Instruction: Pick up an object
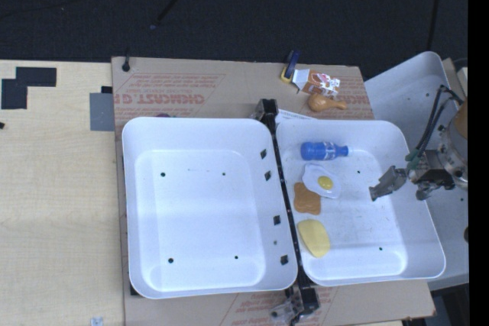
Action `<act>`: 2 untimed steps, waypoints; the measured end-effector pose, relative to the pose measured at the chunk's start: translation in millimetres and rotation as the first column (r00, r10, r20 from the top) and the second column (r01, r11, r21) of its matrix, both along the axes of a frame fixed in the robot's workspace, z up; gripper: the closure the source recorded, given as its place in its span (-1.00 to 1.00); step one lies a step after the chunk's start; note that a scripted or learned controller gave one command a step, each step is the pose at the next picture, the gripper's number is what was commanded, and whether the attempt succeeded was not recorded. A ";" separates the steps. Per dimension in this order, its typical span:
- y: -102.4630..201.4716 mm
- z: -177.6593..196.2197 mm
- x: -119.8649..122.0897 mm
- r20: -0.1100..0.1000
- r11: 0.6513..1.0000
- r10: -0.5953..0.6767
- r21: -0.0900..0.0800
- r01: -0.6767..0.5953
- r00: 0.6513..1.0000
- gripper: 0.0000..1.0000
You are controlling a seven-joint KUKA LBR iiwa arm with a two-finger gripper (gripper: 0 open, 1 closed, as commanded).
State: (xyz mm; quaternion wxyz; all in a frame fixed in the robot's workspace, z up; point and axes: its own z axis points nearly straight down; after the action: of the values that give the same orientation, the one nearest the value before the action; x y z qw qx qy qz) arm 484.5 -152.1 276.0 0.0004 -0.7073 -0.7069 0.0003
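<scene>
The two-finger gripper [405, 187] stood at the right-hand side of the right shallow white plastic bin [412, 259], above its floor near the right wall. Its two dark fingers were spread apart, one reaching toward the bin's middle and one nearer the wall, and nothing lay between them.

To the gripper's left, apart from it, lay a flat white toy fried egg with a yellow yolk [322, 182]. Just beyond the egg on the far side lay a blue plastic bottle with a white cap [323, 151], on its side. Touching the egg's near-left edge was a flat orange-brown toy slice shaped like toast [306, 199], and nearer still lay a pale yellow oval toy [314, 237].

Further left, past the black divider, stood the left shallow white plastic bin [141, 210].

Beyond the right bin, on the brown cardboard sheet [191, 91], rested an orange toy drumstick [325, 103], a small red-and-white packet [324, 81] and a blue-and-yellow tool [289, 66].
</scene>
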 end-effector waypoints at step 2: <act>53.7 -189.2 96.0 0.003 1.000 -0.002 0.001 0.002 1.000 -1.00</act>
State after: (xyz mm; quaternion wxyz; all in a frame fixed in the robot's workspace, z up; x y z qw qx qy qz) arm 580.4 -98.5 86.8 -0.0006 -0.7080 -0.7062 -0.0011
